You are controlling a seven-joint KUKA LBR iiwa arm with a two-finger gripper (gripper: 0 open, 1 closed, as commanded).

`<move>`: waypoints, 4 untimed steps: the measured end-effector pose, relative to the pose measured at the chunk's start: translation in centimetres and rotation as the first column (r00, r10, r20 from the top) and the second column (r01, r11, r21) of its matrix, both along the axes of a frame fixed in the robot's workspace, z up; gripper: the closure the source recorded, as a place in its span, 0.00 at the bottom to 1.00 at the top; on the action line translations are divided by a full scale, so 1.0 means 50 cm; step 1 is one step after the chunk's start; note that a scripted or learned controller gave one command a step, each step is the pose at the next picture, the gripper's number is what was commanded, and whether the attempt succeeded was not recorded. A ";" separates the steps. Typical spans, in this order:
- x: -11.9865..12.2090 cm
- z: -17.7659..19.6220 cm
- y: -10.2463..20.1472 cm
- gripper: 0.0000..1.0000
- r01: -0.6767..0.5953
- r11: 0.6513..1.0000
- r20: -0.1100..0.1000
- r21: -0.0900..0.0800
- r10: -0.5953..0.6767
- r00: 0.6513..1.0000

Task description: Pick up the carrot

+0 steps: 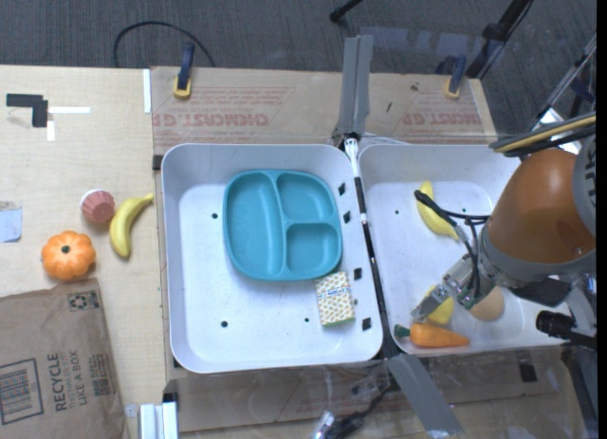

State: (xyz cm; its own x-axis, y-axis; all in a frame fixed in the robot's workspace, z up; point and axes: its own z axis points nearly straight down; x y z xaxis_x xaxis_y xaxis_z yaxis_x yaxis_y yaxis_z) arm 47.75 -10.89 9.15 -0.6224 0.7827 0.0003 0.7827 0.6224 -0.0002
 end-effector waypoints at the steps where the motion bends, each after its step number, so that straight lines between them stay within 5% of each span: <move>1: 0.001 0.018 -0.001 1.00 0.005 1.000 0.001 0.001 -0.005 1.000; 2: 0.001 0.199 0.091 1.00 0.434 0.901 -0.001 -0.002 -0.434 0.901; 3: 0.001 0.199 0.091 0.00 0.435 0.901 -0.001 -0.002 -0.435 0.901; 4: -0.001 0.000 0.009 0.00 0.291 0.957 -0.001 0.000 -0.291 0.957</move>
State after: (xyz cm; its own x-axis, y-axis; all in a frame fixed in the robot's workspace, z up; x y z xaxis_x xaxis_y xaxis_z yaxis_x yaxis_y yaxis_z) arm 47.71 -10.44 9.13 -0.3677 0.9299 0.0003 0.9299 0.3677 -0.0009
